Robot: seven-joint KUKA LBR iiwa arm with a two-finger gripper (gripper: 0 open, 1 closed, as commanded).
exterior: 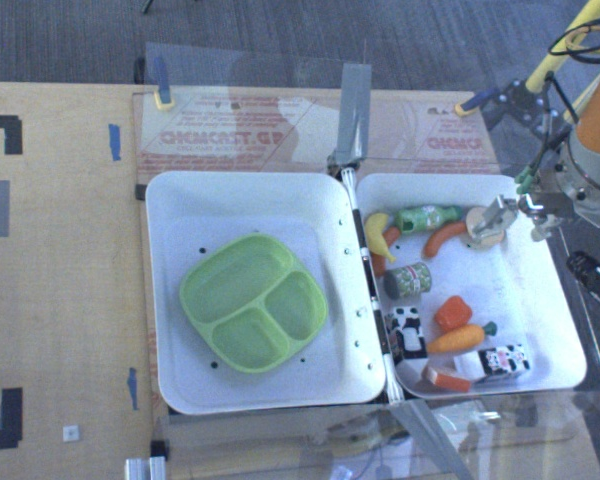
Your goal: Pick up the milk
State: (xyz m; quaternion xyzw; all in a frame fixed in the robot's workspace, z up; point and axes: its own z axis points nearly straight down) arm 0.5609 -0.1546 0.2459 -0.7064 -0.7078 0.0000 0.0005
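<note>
A black-and-white cow-patterned milk carton (408, 330) lies against the left wall of the right bin (565, 318), near the front. A second white pack with black patches (502, 361) lies at the bin's front right. My gripper (489, 224) hangs low over the back right of this bin, beside a red chili (442, 239) and a green bottle (427, 217). It is well away from both packs, about half the bin's length behind them. A small tan shape sits right at its tip.
Also in the right bin are a banana (379, 233), a green can (410, 279), an orange pepper (453, 313) and a carrot (456, 340). The left bin (170, 268) holds a green divided plate (253, 302). Cables and a yellow bar (570, 38) crowd the back right.
</note>
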